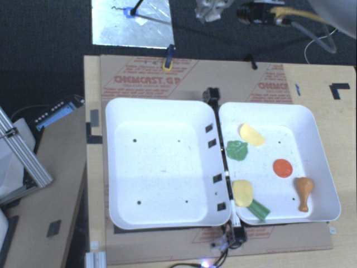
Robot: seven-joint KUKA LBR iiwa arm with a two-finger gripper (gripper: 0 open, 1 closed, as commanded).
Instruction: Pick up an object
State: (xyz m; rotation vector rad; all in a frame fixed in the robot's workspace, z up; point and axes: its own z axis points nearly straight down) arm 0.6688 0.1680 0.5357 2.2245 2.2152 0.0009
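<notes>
The gripper hangs at the far edge of the scene, beyond the bench and well apart from both bins; its pale fingers point down over dark floor, and whether they are spread or closed cannot be told. Nothing is seen between them.

The right bin holds the objects: a yellow piece far, a green leafy piece just beside it, an orange-red disc, a brown drumstick near the right wall, and a yellow-and-green corn-like piece at the near left. The left bin lies alongside.
</notes>
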